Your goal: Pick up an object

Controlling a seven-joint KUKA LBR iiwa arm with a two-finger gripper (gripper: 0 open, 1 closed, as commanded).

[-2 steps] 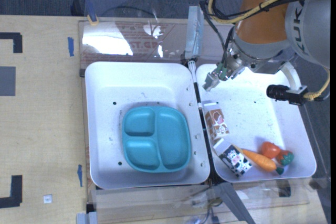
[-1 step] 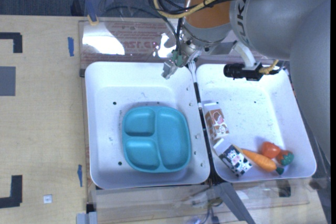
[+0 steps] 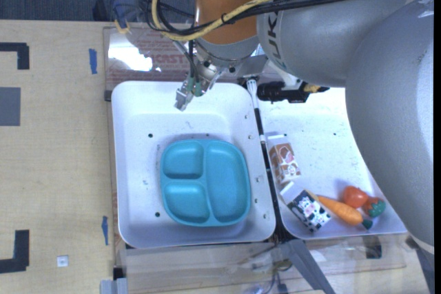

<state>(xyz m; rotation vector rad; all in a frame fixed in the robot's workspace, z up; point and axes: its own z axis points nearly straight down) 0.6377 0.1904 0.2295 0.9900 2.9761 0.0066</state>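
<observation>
A blue divided plate (image 3: 205, 181) lies in the left bin (image 3: 138, 148). The right bin (image 3: 324, 141) holds a small brown-and-white packet (image 3: 283, 161), a black-and-white spotted block (image 3: 309, 211), an orange carrot (image 3: 339, 209) and a red tomato-like piece (image 3: 354, 196) beside a small green piece. My gripper (image 3: 185, 98) hangs over the back of the left bin, above and behind the plate, apart from every object. Nothing shows between its fingertips.
The large grey arm covers the upper right of the view and part of the right bin. A ridge (image 3: 262, 148) separates the two bins. Tan bench surface (image 3: 55, 148) with black markings lies to the left.
</observation>
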